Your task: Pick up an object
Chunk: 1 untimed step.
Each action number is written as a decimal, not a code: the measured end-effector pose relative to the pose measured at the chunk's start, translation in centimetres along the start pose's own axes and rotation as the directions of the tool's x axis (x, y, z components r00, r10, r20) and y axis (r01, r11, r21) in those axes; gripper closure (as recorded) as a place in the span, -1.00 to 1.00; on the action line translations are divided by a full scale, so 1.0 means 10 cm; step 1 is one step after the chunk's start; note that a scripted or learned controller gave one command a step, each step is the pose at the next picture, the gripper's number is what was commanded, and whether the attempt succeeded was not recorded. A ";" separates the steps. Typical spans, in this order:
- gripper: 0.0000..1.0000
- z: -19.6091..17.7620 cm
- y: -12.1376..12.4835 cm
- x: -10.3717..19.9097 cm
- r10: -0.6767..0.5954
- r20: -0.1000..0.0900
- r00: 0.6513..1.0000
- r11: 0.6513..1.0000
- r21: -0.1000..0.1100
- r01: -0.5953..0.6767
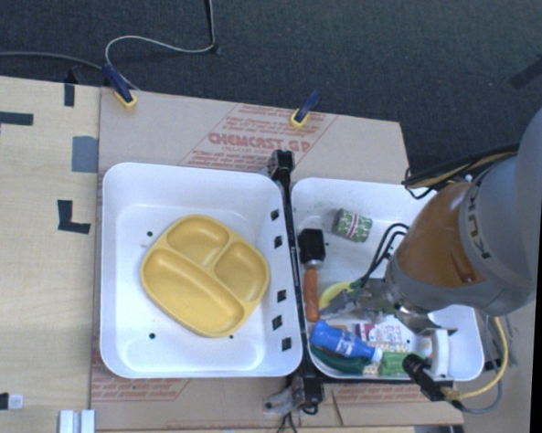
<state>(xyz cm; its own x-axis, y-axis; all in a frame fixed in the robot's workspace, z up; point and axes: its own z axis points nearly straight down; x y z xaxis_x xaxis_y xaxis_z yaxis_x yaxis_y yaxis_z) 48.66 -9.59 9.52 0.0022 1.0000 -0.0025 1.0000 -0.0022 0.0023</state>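
Observation:
My gripper (346,303) reaches down into the right bin (393,198), low among a cluster of objects near its front; the wrist hides its fingers. Around it lie a blue bottle (338,340), an orange marker-like stick (311,294), a yellow piece (337,289), a green item (340,360) and a small printed packet (384,336). A green can (352,225) lies on its side farther back, and a black block (310,245) sits by the divider.
The left bin (121,266) holds a yellow divided plate (205,274). Both bins rest on a cardboard sheet (248,136) held by two clips. The bulky arm (475,242) covers the right bin's right side.

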 end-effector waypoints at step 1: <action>-1.00 0.09 -0.02 -0.01 0.000 0.003 1.000 1.000 -0.001 0.000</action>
<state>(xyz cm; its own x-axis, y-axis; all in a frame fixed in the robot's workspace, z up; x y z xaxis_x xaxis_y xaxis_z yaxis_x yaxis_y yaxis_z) 48.42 -9.67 8.57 0.0018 1.0000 -0.0052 1.0000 -0.0018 0.0034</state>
